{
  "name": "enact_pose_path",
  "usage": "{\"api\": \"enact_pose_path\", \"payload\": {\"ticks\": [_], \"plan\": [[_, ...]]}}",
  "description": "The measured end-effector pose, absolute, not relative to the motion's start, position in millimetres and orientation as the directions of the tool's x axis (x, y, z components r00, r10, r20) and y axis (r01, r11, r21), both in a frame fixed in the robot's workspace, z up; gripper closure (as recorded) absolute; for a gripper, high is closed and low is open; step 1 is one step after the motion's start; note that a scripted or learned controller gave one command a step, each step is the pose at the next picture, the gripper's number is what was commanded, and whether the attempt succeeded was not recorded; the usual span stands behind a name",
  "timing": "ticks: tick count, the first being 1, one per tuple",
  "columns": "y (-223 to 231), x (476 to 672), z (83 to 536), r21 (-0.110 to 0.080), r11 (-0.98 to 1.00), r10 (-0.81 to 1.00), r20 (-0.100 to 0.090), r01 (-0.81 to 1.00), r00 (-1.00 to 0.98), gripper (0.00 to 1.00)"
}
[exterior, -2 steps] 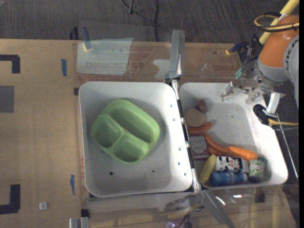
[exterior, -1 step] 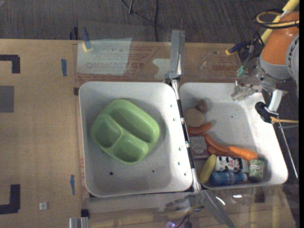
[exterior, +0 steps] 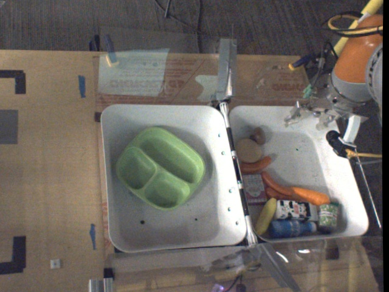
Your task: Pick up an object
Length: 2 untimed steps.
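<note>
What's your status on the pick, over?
Gripper above right bin's top edge, nothing between fingers. Carrot, banana, bottle lie along near side, untouched. Path looks clear.

Dim, soft overhead light; glare on the white bins (exterior: 121, 120); slightly blurred, perhaps grainy.

Arm: grey KUKA arm with orange band (exterior: 360, 59), upper right of the frame.
End effector: metallic two-finger end effector (exterior: 310, 113), right of centre, pointing left.

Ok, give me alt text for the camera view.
A gripper hangs over the right bin's far edge; carrots, a banana and cartons lie along its near side. The left bin holds a green divided plate.
</note>
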<state>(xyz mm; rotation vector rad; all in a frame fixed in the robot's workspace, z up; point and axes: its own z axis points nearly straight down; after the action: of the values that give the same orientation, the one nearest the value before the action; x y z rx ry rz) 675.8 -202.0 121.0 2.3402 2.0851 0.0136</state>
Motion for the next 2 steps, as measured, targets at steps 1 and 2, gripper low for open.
{"api": "enact_pose_path", "payload": {"ticks": [1,2], "plan": [[-147,605.4,86,0.004,0.069,0.998,0.000,0.998,-0.069,0.00],[-178,668.0,86,0.003,0.067,0.998,-0.002,0.998,-0.067,0.00]]}}
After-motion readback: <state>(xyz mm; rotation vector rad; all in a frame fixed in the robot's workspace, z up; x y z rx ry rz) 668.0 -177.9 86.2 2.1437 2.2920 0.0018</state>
